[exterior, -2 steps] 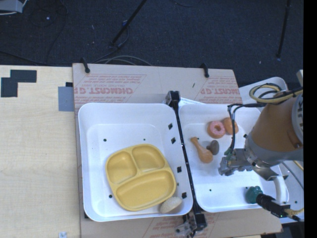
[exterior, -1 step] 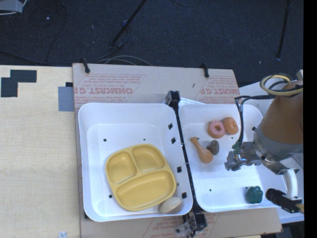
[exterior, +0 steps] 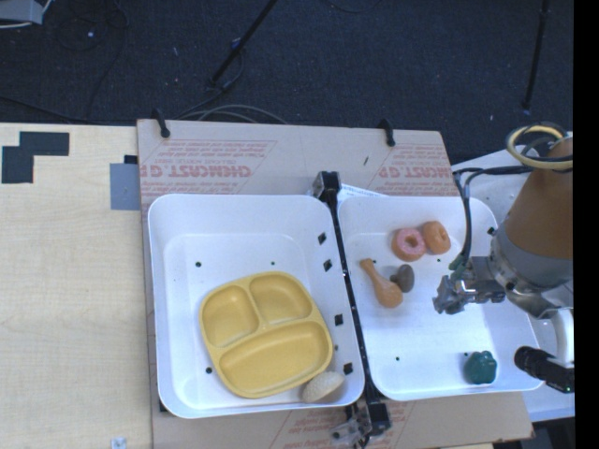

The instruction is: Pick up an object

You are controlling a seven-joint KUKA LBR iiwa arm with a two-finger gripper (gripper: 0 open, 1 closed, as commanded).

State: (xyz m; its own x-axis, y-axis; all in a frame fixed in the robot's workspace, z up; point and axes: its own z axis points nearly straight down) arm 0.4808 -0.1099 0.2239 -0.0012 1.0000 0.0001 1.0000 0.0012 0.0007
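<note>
Candidate objects, right white bin (exterior: 426,386): pink frosted doughnut (exterior: 409,243) touching a tan glazed doughnut (exterior: 435,237) near the far wall; below them an orange pear-shaped toy (exterior: 383,286) with a small grey-brown stone-like piece (exterior: 403,277) just beside it; a teal rounded lump (exterior: 481,368) near the front right corner. Gripper (exterior: 451,296) sits over the bin's right half, between the orange toy and the teal lump — nothing visible in it; finger state cannot be told. Left white bin (exterior: 173,251): yellow three-compartment plastic tray (exterior: 267,335), a beige oval piece (exterior: 324,386) touching its front edge.
</note>
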